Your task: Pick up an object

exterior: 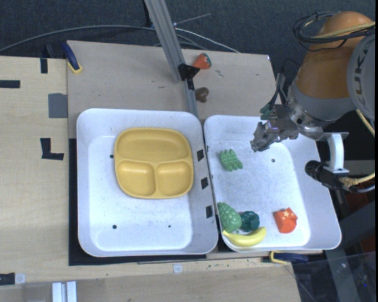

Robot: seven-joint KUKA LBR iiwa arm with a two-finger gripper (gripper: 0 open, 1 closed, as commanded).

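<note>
Grey arm entering from right, orange band above wrist, gripper angled down-left, nothing visibly held

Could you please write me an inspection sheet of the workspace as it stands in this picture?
Surface: two white bins side by side, left bin and right bin, on a tan bench.
Job's things: in the right bin, green piece, green cluster, dark green piece, banana, red piece.
Clutter: yellow divided plate in the left bin.
Grippers: tool over the right bin's far side, nothing seen in it.
Cables: thin wires behind the bench.
Surroundings: grey pole, dark floor.
</note>
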